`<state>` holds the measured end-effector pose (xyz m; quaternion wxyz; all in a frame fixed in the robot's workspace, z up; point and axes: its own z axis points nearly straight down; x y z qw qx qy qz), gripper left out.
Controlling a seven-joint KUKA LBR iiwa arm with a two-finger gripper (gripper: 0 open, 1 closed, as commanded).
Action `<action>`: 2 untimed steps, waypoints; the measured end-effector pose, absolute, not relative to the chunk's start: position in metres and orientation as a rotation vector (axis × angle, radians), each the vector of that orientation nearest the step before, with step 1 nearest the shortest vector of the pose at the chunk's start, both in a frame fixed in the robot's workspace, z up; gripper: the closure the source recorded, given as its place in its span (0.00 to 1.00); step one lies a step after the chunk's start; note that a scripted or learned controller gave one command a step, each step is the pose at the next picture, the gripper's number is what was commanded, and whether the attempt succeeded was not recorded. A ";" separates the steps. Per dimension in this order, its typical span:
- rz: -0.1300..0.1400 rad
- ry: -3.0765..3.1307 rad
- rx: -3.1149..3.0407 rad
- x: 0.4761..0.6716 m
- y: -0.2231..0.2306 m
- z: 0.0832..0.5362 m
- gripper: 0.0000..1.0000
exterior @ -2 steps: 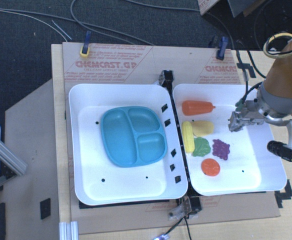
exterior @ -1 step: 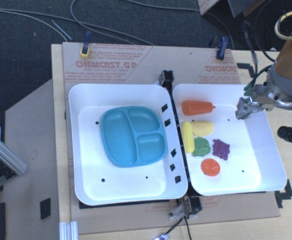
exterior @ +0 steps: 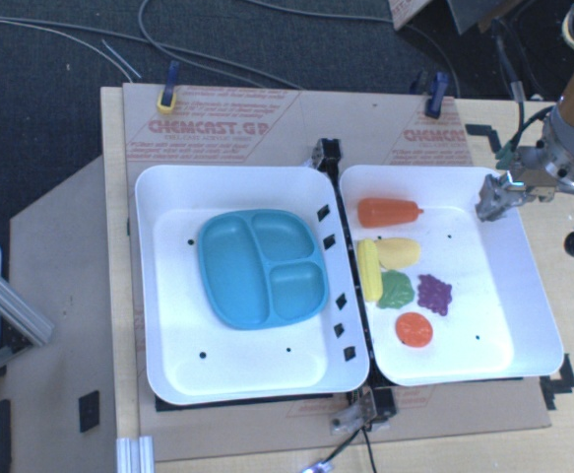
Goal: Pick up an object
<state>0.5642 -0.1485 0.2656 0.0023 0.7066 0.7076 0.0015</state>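
Jaws' state cannot be told; orange carrot [exterior: 389, 212] lies lengthwise in right bin [exterior: 523, 294].

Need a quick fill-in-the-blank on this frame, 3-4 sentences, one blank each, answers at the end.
1. The blue plastic divided tray lies in the ____ white bin.
2. The orange carrot-shaped toy lies in the right white bin, which also holds the purple grape-cluster toy, on the side ____ from the camera.
3. The round orange-red toy sits nearest the bin's ____ edge.
4. The gripper hangs over the right bin's far ____ corner.

Missing words: left; farthest; near; right
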 end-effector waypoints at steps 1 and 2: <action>0.001 2.229 2.218 0.553 -0.101 0.270 1.00; 0.000 2.231 2.217 0.549 -0.040 0.262 1.00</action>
